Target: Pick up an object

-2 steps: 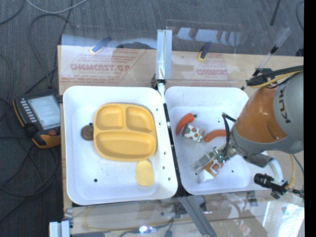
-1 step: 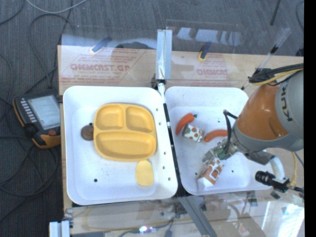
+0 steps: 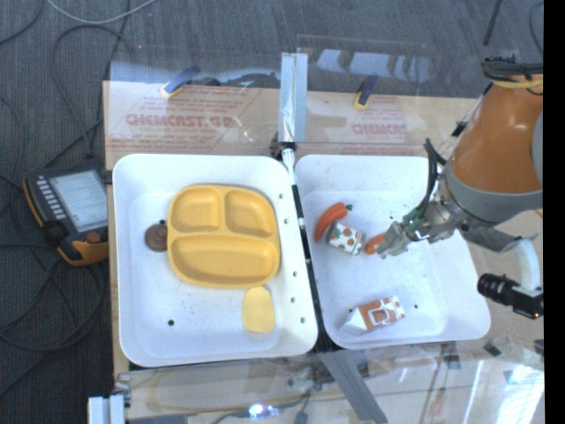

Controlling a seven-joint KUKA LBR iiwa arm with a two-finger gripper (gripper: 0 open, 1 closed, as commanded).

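**Q:** Where are the fingers, and what are they doing?

**A:** The gripper (image 3: pixel 395 240) sits in the middle right of the frame, low over the right bin (image 3: pixel 459 312). Its tips point toward the left of the frame. Whether the fingers are apart or together cannot be told; they are small and blurred. A small orange-red piece (image 3: pixel 375 245) lies right at the tips, touching or nearly so, but nothing can be seen clamped between them.

**Q:** What lies closest to them?

**A:** Just left of the orange-red piece is a small white carton with red spots (image 3: pixel 345 236), lying tilted. Touching its upper left is an orange carrot-shaped toy (image 3: pixel 331 216) with a dark green tip, angled toward the upper right. Well below, near the bin's lower edge, lies a white and orange carton (image 3: pixel 378 313) on its side.

**Q:** And the arm?

**A:** The grey arm with its broad orange band (image 3: pixel 499 140) comes in from the upper right of the frame, slanting down to the gripper.

**Q:** What is in the other bin?

**A:** The left bin (image 3: pixel 132 325) holds a yellow divided tray (image 3: pixel 224 235) with three compartments, near its centre. A small brown round object (image 3: pixel 157 236) touches the tray's left edge. A pale yellow flat piece (image 3: pixel 259 309) lies just below the tray's lower right corner.

**Q:** Anything around the bins?

**A:** Both bins rest on a wooden table (image 3: pixel 203 117). At the far left of the frame, on dark carpet, lies a handheld control pad (image 3: pixel 69 208) with a screen.
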